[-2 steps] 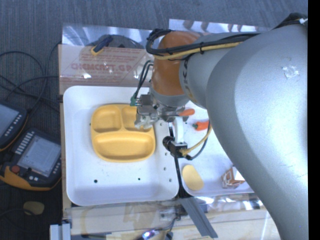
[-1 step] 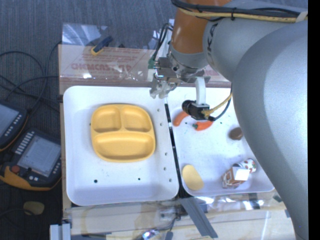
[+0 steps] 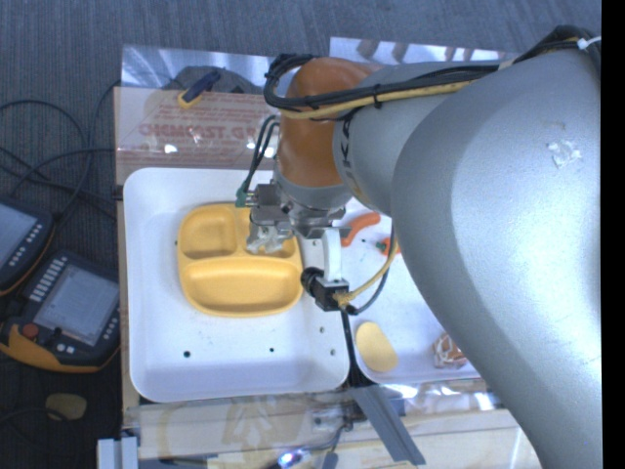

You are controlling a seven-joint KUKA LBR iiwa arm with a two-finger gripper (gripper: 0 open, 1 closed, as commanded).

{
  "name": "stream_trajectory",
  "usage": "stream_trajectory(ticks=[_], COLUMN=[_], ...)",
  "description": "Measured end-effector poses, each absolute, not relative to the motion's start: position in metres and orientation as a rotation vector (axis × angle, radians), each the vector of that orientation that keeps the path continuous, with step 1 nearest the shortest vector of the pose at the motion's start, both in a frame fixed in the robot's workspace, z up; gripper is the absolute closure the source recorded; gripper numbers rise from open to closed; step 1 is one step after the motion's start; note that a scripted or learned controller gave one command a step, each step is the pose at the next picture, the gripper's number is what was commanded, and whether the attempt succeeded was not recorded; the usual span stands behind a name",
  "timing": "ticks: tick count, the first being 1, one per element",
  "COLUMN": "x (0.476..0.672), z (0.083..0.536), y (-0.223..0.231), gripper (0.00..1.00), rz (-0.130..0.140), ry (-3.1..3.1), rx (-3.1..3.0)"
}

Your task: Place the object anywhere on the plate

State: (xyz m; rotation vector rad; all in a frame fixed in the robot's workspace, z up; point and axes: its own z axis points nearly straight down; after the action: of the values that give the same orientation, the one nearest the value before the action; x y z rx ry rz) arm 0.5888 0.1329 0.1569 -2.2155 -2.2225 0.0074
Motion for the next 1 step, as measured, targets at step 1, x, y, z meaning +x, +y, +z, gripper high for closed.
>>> stream_trajectory(ticks=[1], x=[0.6197], z=[0.2250], y=[0.1218], gripper=[1.00], rz=[0.005], ry=[-2.224], rx=[-2.220])
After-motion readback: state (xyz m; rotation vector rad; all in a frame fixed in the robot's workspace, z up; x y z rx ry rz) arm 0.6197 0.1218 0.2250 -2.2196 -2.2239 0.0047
